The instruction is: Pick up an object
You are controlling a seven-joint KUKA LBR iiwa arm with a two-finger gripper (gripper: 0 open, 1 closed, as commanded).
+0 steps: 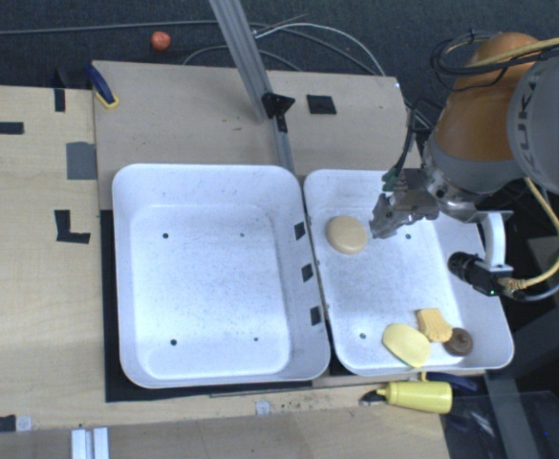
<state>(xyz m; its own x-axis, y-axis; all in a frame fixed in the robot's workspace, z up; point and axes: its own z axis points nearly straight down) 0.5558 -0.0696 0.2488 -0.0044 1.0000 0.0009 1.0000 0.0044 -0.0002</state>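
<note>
A round beige bun-like object (346,234) lies in the right bin (394,295), near its upper left. My gripper (386,220) hangs just to the right of it, low over the bin floor, with nothing seen between its tips. At the bin's near right corner lie a yellow oval object (406,344), a small orange block (434,324) and a dark brown ring (459,341).
The left bin (207,275) sits beside the right one. A metal pole (250,60) slants across the back of the bench. A yellow tool (418,395) lies at the front edge below the right bin. The arm's orange band (484,94) looms at upper right.
</note>
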